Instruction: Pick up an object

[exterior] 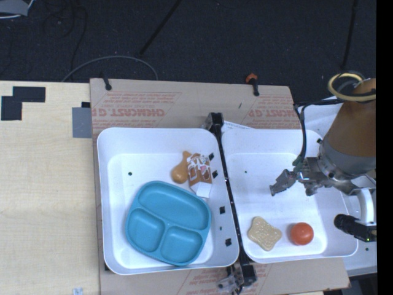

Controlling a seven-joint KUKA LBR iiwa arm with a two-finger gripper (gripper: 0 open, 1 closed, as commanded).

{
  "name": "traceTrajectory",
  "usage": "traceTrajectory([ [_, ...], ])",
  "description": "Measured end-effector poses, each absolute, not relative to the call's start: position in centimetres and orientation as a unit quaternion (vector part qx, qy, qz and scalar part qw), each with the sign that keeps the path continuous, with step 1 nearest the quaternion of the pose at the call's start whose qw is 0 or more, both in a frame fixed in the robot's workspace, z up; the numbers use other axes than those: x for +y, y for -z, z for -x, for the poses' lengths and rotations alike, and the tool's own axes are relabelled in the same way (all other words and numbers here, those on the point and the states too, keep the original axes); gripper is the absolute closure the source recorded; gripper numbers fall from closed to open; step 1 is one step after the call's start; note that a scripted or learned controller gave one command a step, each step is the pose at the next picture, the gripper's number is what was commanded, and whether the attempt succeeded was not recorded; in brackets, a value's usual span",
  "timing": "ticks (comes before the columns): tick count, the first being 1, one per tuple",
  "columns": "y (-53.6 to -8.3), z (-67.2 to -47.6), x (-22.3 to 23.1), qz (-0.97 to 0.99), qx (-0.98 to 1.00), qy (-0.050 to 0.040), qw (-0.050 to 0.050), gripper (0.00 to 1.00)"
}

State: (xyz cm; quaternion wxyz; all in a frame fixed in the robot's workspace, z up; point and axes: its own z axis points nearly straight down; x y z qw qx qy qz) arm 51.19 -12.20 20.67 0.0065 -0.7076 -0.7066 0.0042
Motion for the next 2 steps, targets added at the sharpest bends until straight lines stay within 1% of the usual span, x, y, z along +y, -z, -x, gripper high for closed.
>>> traceTrajectory([
  [1,-21.2,-51.4,-12.2,0.707,-0.707,-0.0010,0.002,0.00],
  [2,-16.8,-50.9,-12.4,0.707,-0.707,-0.0020,0.004,0.00],
])
